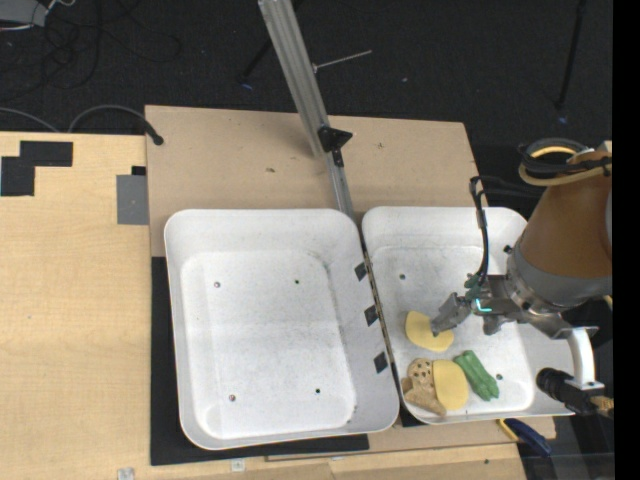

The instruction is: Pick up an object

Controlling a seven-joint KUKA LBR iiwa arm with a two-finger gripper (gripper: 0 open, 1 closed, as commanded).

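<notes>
So the gripper is down in the right bin, its tip right at the top edge of a yellow disc, maybe touching it, too blurry to call. Just below the disc, by the bin's near wall, sit a tan spotted piece, a yellow block and a green piece bunched together. The left bin sits alongside.

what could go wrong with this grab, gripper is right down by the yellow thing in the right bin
1. The gripper meets the flat yellow piece at its upper right edge, not over its middle, so it may slide or tip away instead of lifting.
2. The piece lies low against the right bin floor, so the fingers may scrape the floor.
3. The green object and the speckled piece cluster just below; a drift there could knock them.
</notes>
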